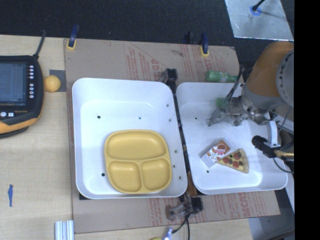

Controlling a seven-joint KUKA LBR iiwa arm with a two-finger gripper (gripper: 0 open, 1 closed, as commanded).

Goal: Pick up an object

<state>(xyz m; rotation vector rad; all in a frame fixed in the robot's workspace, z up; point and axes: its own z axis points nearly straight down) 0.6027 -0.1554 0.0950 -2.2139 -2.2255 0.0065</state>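
A grey KUKA arm with an orange band (267, 76) reaches in from 3 o'clock and sets its two-finger gripper (223, 118) low over the far half of the right white bin (197, 181). The metal fingers (215, 119) point toward 9 o'clock and appear slightly spread, with nothing visible between them; how wide they stand cannot be told for sure.

Toward 5 o'clock of the gripper, well apart from it, a toy pizza slice (235, 160) lies flat on the bin floor, its red-dotted topping up. Touching it on its 9 o'clock side is a small red-and-white packet (215, 152); its print is too small to read. A green object (221, 76) rests on the cardboard just beyond the bin's 12 o'clock rim.

The left white bin (85, 96) holds a yellow three-compartment plate (138, 160) in its near half. The bins sit on a cardboard sheet (125, 59) marked with faint red lettering that cannot be made out, clamped at its far edge by blue clips (72, 36). At 9 o'clock on the wooden bench, a grey-and-orange teach pendant (19, 94) shows a dim screen, a yellow ball (52, 83) beside it.
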